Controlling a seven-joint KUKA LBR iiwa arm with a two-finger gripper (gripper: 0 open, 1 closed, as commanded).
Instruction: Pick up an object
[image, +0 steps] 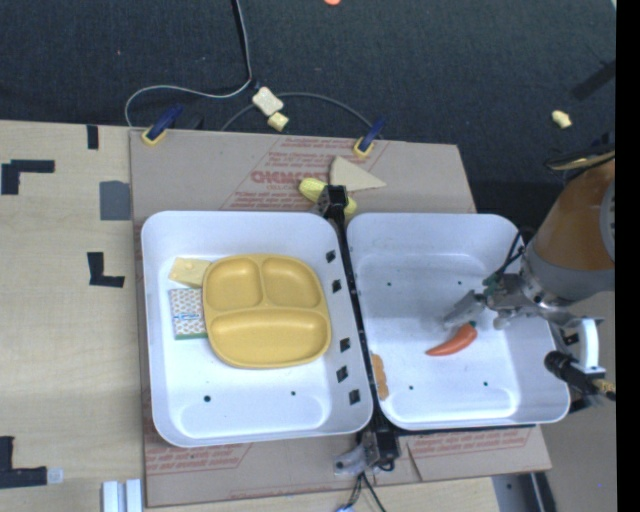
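Note:
An orange-red chili pepper (452, 342) lies on the floor of the right bin (430, 405), a little right of its middle. My gripper (480, 310) reaches in from the right and hangs just above the pepper's upper right end, touching or nearly touching it. The grey arm with its orange band (580, 235) stands over the bin's right wall. From this angle the pepper looks to be resting on the bin floor, not lifted.
The left bin (160, 400) holds a yellow divided plate (265, 310), a pale yellow wedge (188, 270) and a small patterned block (186, 312) by its left wall. A small brown piece (378, 372) sits at the right bin's left wall. A black divider (345, 300) separates the bins.

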